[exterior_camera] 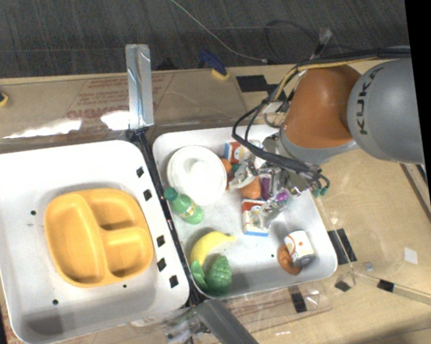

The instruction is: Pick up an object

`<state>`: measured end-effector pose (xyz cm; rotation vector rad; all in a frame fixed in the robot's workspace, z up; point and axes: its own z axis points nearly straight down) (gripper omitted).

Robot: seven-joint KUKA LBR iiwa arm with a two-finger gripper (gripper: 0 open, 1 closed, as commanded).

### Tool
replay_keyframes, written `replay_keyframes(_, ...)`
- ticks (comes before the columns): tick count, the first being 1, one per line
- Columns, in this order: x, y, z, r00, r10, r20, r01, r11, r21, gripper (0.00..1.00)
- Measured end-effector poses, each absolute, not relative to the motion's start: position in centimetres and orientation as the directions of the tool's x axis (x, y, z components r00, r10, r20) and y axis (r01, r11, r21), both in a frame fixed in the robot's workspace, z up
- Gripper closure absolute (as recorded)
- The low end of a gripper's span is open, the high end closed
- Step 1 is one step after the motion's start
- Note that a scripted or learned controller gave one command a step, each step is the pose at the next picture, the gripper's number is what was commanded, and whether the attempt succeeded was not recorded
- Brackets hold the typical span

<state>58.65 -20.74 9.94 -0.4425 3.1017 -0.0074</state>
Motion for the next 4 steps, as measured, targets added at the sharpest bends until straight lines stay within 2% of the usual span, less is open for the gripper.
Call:
replay_keyframes(1,57.5,-21.0,10.0,-0.967,-0.253,-0.016,-0.252,0.968,-0.009,0.0)
replay_keyframes(2,55.5,-19.5,10.0,-0.975,-0.224,-0.016,-0.223,0.975,-0.01,0.0)
replay_keyframes(3,57.4,-19.1,9.9,-0.983,-0.182,-0.009,-0.182,0.983,-0.006,0.0)
replay_keyframes(4,55.4,-20.4,10.0,-0.987,-0.162,-0.015,-0.162,0.987,-0.006,0.0)
